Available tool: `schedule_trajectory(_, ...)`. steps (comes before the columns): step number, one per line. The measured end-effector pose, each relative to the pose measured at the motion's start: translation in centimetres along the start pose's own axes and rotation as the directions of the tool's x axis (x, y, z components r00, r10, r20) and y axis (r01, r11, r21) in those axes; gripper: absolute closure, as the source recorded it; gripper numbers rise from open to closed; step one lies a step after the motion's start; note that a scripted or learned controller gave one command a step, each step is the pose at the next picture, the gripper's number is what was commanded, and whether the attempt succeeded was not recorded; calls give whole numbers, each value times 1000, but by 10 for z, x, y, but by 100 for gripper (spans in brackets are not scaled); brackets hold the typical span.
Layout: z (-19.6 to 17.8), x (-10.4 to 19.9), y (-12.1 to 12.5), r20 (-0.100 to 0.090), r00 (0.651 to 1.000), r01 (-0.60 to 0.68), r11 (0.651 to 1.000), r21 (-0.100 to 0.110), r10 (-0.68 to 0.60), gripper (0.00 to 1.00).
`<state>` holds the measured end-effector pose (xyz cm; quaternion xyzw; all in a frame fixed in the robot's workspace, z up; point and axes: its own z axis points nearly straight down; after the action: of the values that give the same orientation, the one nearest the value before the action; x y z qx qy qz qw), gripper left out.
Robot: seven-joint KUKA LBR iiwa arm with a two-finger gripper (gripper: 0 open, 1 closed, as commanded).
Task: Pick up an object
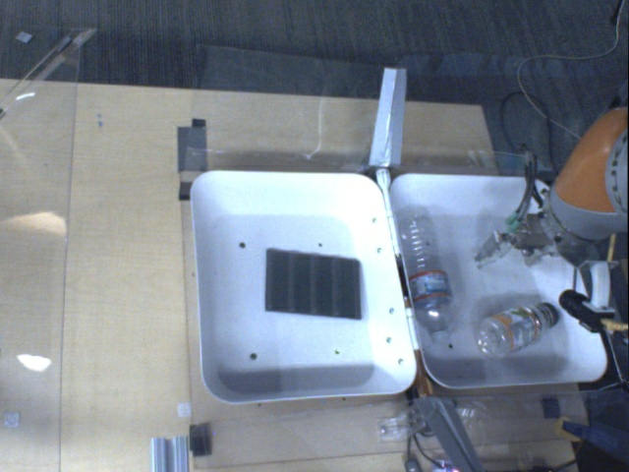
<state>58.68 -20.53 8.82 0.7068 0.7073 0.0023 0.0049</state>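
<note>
Two clear plastic bottles lie in the right bin [462, 200]. One bottle [425, 268] with a blue label stretches along the bin's left wall. The other bottle [516, 327] lies on its side near the front. A dark ridged rectangular pad [314, 284] rests flat in the middle of the left bin [221, 224]. My gripper [508, 252] hangs over the right bin's right half, above and behind the front bottle, fingers spread and open with nothing between them. It is apart from both bottles.
The grey arm with its orange band [595, 175] comes in from the right over the right bin's edge. A grey divider bar [389, 116] stands behind the seam between the bins. Cables and clamps [442, 436] sit below the front edge.
</note>
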Motion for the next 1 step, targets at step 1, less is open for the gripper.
schedule_trajectory(1,-5,22,20,-1,999,-47,999,3,47,0)
